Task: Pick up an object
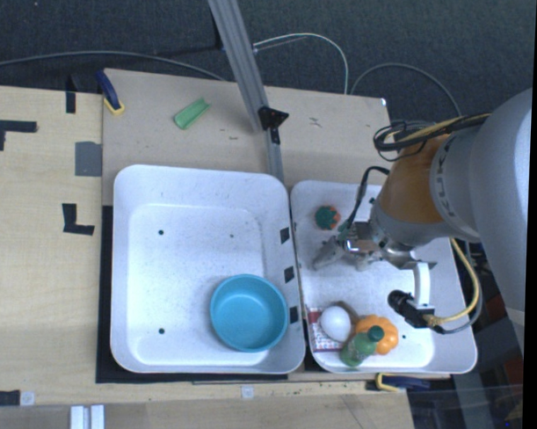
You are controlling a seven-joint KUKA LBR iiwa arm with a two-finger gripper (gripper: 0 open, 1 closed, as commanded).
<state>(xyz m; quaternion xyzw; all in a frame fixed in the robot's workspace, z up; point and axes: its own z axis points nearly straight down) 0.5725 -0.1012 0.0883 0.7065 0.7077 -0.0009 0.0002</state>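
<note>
You see the arm point(445, 185) reaching in over the right bin point(453, 352), and its jaws point(333, 248) hang low above the bare middle of that bin, near the wall shared with the left bin point(131, 248). The fingers point(324, 253) are spread apart and nothing sits between them, so no object is picked yet.

The small green and red ball point(326, 217) lies just beside the jaws, toward the far edge of the table. The white egg point(336, 323), the orange fruit point(379, 334) and a green piece point(359, 349) wait together at the near edge of the right bin. The blue bowl point(247, 312) rests in the left bin.

In my judgement the task is only at the approach: choosing, closing and lifting are all left.
</note>
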